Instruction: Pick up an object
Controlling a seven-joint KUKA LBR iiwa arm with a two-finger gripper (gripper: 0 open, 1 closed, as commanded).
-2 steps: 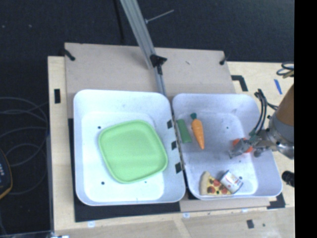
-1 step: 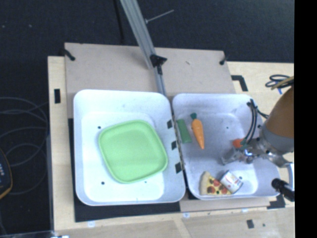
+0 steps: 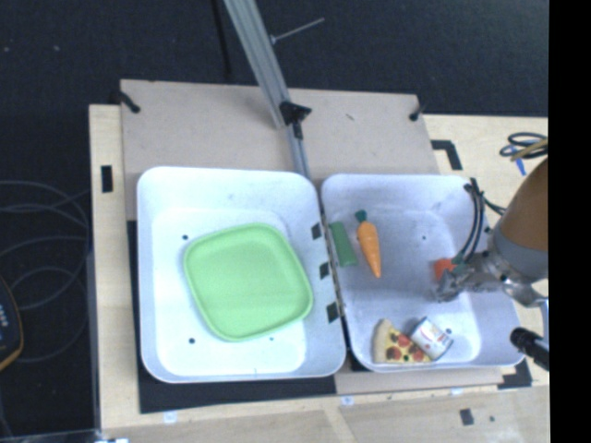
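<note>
Reaching low into right bin beside small red object; gripper state — cannot tell; next — settling squarely over it.

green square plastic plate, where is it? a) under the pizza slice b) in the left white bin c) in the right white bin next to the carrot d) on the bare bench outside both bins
b: the green square plastic plate lies flat inside the left white bin, while the orange toy carrot and the toy pizza slice sit in the right white bin.
</note>
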